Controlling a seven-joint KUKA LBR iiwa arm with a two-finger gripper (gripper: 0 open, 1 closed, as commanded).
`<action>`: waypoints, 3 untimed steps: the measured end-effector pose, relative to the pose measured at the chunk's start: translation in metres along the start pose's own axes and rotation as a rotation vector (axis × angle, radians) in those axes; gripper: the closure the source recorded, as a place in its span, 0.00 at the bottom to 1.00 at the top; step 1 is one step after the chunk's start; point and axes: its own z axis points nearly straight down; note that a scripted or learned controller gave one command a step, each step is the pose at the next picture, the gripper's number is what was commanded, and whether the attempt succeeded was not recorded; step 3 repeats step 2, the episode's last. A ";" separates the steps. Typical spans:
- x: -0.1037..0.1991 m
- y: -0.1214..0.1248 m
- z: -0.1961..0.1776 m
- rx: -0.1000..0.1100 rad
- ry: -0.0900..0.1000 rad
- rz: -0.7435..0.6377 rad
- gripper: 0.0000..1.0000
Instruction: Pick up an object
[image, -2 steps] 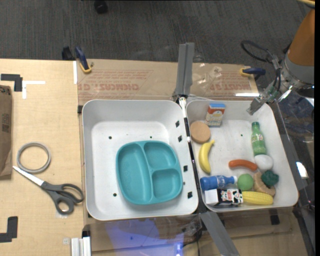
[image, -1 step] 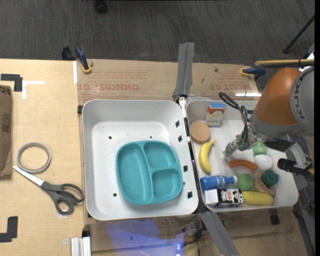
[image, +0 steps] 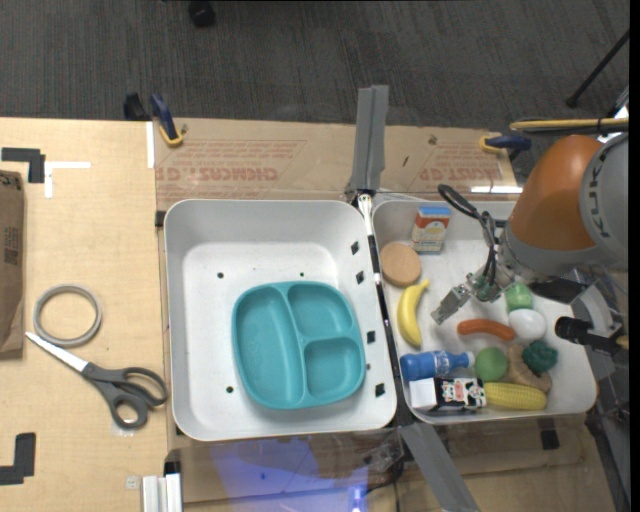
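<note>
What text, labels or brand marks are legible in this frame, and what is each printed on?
"KUK", part of a vertical brand mark, on the grey arm.
Red print on the cardboard sheet, upside down, too blurred to read.
Small carton: printing too small to read.
Blue bottle label: unreadable.
Black-and-white pack: unreadable.

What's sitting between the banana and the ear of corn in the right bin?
In the camera view, the blue bottle lies between the banana and the corn, with a small black-and-white carton just below it.
</note>
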 end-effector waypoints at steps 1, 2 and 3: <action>0.009 -0.070 0.007 0.001 0.001 0.079 0.00; 0.025 -0.082 0.002 -0.016 -0.016 0.105 0.00; 0.025 -0.082 0.002 -0.016 -0.016 0.105 0.00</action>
